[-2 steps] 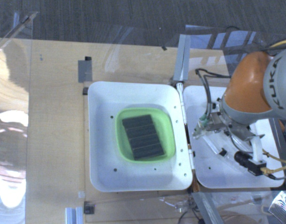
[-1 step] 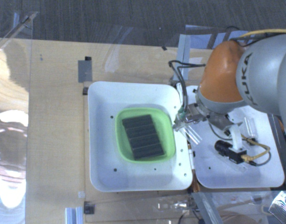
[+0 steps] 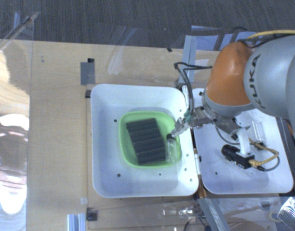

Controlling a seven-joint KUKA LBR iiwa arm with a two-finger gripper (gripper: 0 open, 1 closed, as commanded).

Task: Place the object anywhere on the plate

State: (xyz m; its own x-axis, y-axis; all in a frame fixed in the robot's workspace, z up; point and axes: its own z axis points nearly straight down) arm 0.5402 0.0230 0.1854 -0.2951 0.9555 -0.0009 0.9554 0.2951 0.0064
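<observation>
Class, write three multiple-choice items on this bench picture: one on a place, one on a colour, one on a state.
1. Where is the plate?
A. In the left bin
B. In the right bin
C. On the bare bench

2. What colour is the plate?
A. Red
B. Green
C. Blue

3. How does the dark ridged block lie?
A. Hanging in the air
B. Flat on the plate
C. Upright in the right bin

Key: 1 A, the plate sits inside the left bin. 2 B, its rim is bright green. 3 B, the block rests flat on the plate beside the gripper.
</observation>
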